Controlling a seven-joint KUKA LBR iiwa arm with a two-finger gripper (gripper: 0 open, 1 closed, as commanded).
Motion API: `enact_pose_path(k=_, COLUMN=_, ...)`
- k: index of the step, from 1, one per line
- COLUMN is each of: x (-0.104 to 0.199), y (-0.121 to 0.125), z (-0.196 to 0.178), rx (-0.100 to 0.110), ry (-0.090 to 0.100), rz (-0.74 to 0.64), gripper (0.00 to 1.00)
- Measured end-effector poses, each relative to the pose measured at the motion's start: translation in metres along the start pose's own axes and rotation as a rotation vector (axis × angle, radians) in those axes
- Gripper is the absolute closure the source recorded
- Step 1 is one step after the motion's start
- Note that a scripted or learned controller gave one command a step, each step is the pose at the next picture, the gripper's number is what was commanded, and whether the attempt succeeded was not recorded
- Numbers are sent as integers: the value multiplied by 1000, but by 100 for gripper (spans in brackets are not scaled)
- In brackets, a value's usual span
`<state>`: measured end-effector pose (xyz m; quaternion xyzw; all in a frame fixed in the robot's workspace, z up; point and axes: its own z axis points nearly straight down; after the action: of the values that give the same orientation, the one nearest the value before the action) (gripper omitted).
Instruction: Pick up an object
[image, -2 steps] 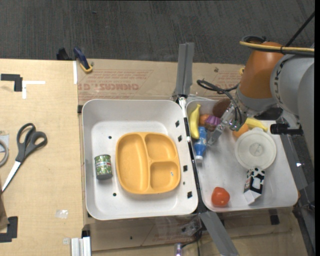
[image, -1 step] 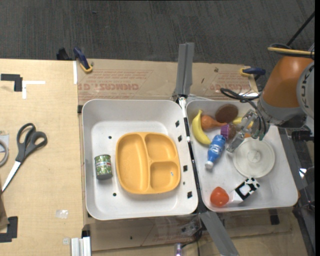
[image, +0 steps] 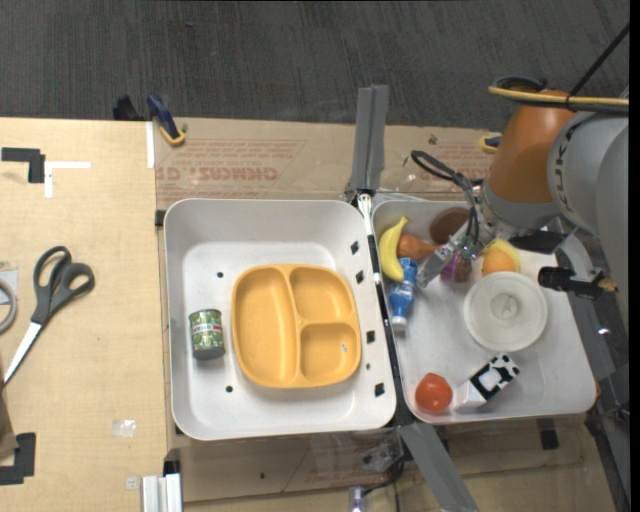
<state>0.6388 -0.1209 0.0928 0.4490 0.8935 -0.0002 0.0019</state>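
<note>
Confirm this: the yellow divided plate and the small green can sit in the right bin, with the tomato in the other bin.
Wrong bin. The camera view shows the yellow divided plate and small green can in the left bin; the tomato is in the other bin, as stated.

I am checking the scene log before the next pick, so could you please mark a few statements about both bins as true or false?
1. The yellow tray lies in the left bin. True.
2. The green can sits on the tray. False: it stands beside it, on the bin floor.
3. The tomato is in the right bin. True.
4. The banana lies beside the scissors. False: the banana is in the right bin, the scissors on the bench.
5. The tool is over the right bin. True.
</note>
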Motion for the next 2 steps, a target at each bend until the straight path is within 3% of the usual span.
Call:
enact_pose_path(k=1, x=10, y=16, z=0, rx=3, ry=-1, rz=207, gripper=0)
enact_pose_path(k=2, x=9, y=17, z=-10, rx=2, ry=-4, rz=203, gripper=100)
